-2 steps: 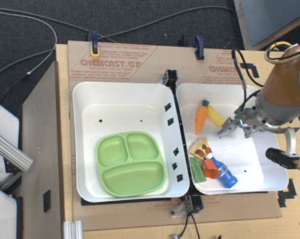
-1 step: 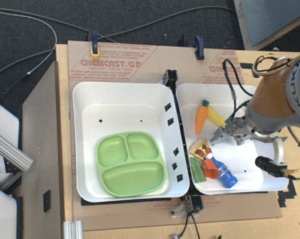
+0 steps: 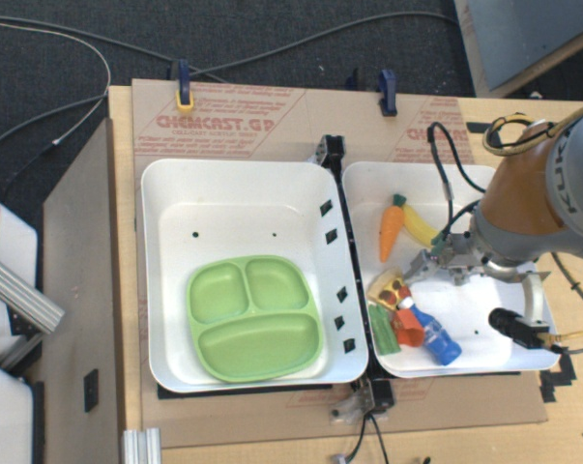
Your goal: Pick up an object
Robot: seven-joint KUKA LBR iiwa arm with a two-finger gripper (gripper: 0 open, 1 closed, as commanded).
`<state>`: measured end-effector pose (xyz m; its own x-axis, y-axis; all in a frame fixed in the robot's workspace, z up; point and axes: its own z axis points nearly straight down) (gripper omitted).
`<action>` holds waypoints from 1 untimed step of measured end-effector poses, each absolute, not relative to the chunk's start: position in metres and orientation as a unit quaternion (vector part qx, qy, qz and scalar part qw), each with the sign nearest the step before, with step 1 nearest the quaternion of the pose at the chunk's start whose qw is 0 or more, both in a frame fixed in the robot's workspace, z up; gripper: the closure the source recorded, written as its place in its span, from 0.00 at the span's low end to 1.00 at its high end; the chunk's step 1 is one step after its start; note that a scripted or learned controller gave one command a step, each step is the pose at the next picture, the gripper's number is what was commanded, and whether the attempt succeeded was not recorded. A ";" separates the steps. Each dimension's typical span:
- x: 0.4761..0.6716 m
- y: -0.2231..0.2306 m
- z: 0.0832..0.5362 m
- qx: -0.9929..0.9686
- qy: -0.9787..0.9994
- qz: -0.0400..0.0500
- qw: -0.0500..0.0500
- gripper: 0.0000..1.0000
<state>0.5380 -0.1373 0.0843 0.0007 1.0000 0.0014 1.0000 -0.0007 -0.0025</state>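
Your fingers (image 3: 428,264) are too blurred to tell whether they stand apart or together. Just beyond them lies the carrot (image 3: 392,232), probably light, stiff and slick, so grip across its thick middle.

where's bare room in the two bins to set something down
Left white bin: bare floor behind the green divided plate, up to the far wall. Right white bin: a patch right of the blue bottle. Crowded along its left side: orange toy carrot, yellow piece, red item, gripper.
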 end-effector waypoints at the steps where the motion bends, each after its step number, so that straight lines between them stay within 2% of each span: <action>1: 0.539 -0.137 0.096 -0.707 -0.707 -0.001 0.001 1.00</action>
<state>0.5389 -0.1367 0.0959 0.0008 1.0000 0.0021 1.0000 -0.0008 0.0005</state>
